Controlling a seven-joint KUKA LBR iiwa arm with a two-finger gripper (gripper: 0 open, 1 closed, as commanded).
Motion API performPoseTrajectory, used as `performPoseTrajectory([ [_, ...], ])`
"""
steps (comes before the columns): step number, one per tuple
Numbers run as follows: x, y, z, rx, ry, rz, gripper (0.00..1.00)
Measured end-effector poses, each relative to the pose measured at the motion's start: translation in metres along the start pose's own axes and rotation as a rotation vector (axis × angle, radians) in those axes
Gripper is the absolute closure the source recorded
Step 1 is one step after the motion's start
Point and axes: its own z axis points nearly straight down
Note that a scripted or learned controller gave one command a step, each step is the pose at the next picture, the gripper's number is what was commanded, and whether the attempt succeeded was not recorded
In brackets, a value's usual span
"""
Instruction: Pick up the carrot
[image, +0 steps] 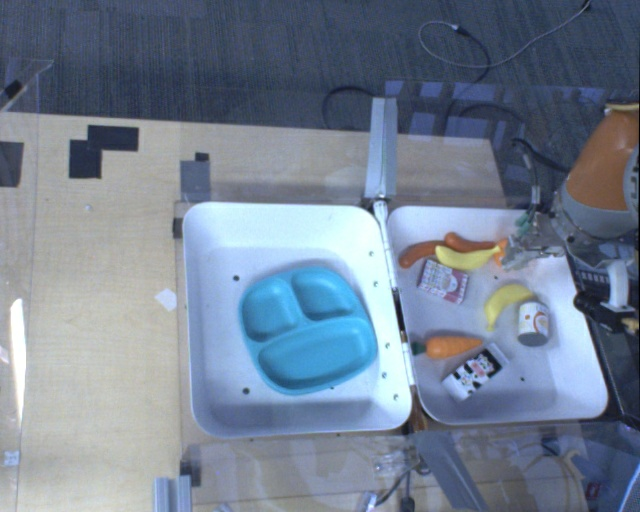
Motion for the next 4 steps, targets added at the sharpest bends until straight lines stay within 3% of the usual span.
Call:
performPoseTrajectory([
  [1,0.0,0.0,0.0,0.0,0.0,0.0,0.0],
  [2,-0.008,0.043,0.033,0.026,0.008,-0.017,0.0],
  [3,-0.006,0.044,0.025,0.025,0.005,-0.024,1.0],
  [4,0.035,0.047,-0.085,0.021,0.002,0.098,1.0],
])
